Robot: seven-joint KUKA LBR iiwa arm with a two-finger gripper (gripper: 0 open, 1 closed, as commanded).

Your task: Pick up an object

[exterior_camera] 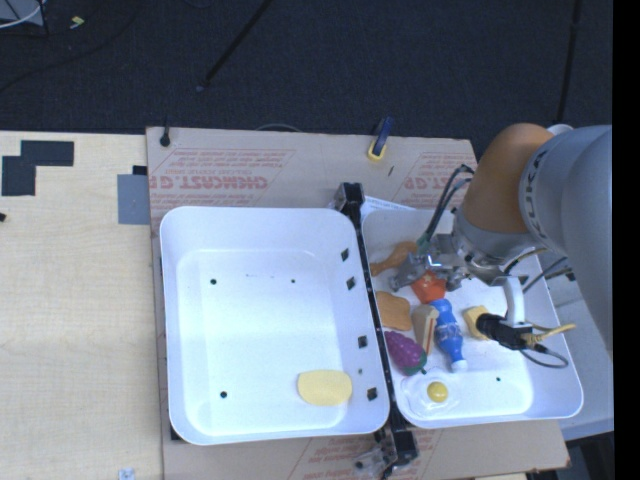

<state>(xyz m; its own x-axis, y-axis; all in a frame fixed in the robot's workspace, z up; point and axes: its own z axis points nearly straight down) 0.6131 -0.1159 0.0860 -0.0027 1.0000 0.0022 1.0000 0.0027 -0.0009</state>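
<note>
Grey arm low over the right bin (560, 398), jaws state unclear above a tomato (429, 288), blue bottle (448, 336) beside it, yellow lump (324, 387) in the left bin (200, 268).

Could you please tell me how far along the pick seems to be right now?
Done: the claw has reached the right bin, low over the red toy. In hand: nothing visibly lifted. Left: grasping and raising a toy; the yellow piece lies in the left bin.

Grey arm (560, 198) reaching in — wrist low
</note>
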